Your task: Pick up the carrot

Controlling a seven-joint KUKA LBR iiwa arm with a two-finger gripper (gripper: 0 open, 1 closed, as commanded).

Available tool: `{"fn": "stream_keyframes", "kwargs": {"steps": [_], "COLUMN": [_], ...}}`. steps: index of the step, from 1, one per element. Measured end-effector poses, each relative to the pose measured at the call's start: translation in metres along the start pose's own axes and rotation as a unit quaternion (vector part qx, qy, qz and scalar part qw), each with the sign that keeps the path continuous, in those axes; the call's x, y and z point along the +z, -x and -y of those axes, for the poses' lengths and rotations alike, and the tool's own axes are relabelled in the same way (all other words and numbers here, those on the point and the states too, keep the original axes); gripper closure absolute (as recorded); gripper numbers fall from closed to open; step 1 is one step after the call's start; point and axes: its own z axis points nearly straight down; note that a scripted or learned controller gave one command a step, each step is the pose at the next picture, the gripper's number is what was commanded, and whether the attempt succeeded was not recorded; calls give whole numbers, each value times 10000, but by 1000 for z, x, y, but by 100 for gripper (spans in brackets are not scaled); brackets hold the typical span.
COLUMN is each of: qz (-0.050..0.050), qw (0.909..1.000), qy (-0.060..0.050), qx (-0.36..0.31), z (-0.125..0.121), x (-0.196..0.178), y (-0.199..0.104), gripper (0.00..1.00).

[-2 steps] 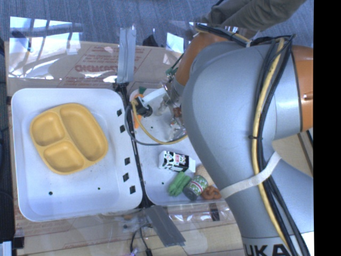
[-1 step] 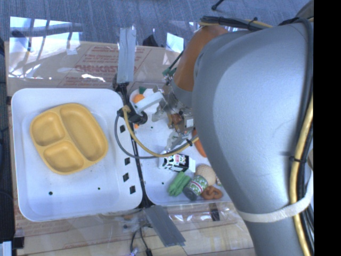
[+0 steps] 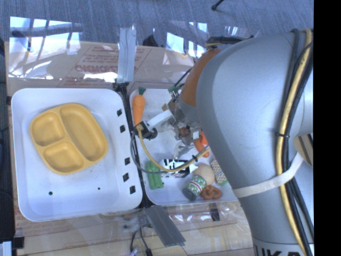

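A small orange toy carrot with a green leafy top is seen lying flat, top pointed away from the camera, tip toward it, just left of the gripper, not gripped at all.

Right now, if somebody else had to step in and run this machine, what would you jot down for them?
Gripper: low in the right bin, fingers too hidden to judge.
Carrot: lies free along that bin's left wall, near the far corner, untouched.
Also in that bin: green block, small can, pretzel.
Left bin: yellow divided tray.
Done: nothing yet.
Left: reach the carrot, grip it, lift it.
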Motion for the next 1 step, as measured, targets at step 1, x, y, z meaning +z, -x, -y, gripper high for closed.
{"fn": "stream_keyframes", "kwargs": {"steps": [1], "qz": [15], "qw": [9996], "qy": [6], "qx": [293], "z": [-10], "x": [17], "y": [-6], "gripper": [0]}}
